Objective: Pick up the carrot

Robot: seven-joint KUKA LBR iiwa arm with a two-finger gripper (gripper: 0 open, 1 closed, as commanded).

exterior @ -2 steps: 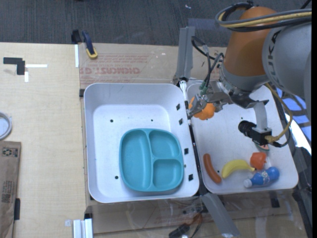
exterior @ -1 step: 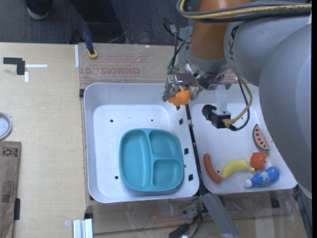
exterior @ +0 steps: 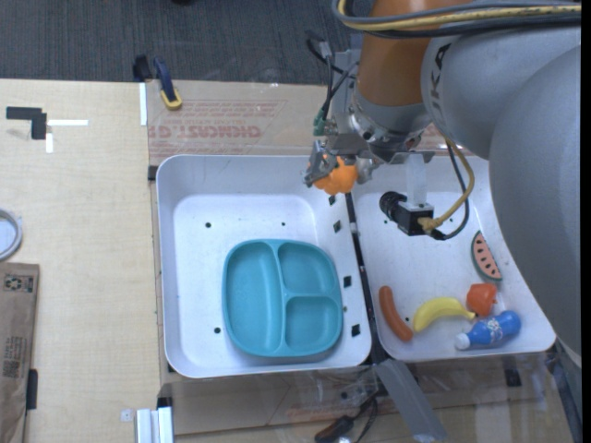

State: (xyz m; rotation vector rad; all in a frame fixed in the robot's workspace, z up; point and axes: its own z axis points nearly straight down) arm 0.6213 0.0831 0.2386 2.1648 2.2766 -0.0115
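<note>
As seen from the fixed camera above the worktop [exterior: 74, 247], the tool [exterior: 331, 172] is positioned at the far end of the two white bins, over the strip where their inner rims meet. The carrot [exterior: 340, 179], a small orange piece, is gripped between the fingers, which are closed upon it. It is judged to be held clear of both bin floors, although its height cannot be read from this slanted view.

The bin on the view's left [exterior: 166, 247] is occupied by a teal divided plate [exterior: 282, 298], which lies near its front edge, well apart from the tool. In the bin on the view's right [exterior: 434, 266] a red sausage [exterior: 392, 314], a banana [exterior: 436, 313], a red-orange fruit [exterior: 481, 296] and a blue bottle [exterior: 489, 330] are grouped near the front corner. A watermelon slice [exterior: 486, 255] lies just behind them.

The task is judged to be nearly complete, since the grasp is made and the carrot is carried by the tool. What remains, if anything, is for the hold to be shown secure. Because the piece is small and held at the fingertips, a slip cannot be ruled out.
</note>
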